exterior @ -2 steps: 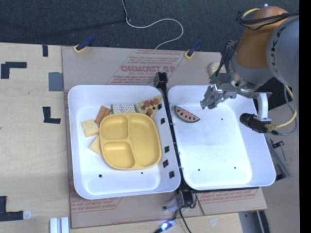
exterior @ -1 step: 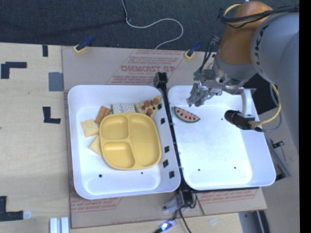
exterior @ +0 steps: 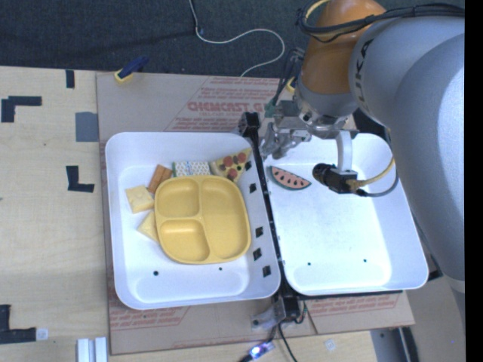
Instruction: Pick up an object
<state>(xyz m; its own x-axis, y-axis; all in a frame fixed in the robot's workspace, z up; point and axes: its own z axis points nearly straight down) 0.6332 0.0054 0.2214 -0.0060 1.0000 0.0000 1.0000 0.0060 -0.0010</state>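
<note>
- Bins: two, white, shallow, side by side; left bin [exterior: 121,225], right bin [exterior: 377,255].
- Left bin holds one yellow plate [exterior: 202,219] with three compartments, lying flat and covering much of the floor.
- Small food toys along the plate's upper and left edges: one orange-brown stick [exterior: 158,176], one pale square cracker [exterior: 139,198], one yellow wedge [exterior: 146,226] partly under the plate, one speckled piece [exterior: 192,169], one pizza-like slice [exterior: 232,164] near the divider. Five counted; the cluster is small, so the count is uncertain.
- Right bin holds one watermelon slice [exterior: 290,179], flat, close to the divider at the upper left.
- Arm: one, grey with orange band, over the right bin's upper edge.
- Gripper [exterior: 276,146] hangs above the divider, just up and left of the watermelon slice; nothing visible between its fingers. Finger spacing cannot be judged.
- Surface: light wood bench [exterior: 45,232] with black tape marks; cardboard sheet [exterior: 219,100] under the bins.
- Beyond: dark carpet [exterior: 90,13], one white cable [exterior: 226,32], one blue-yellow clip [exterior: 132,68] at the cardboard's corner.
</note>
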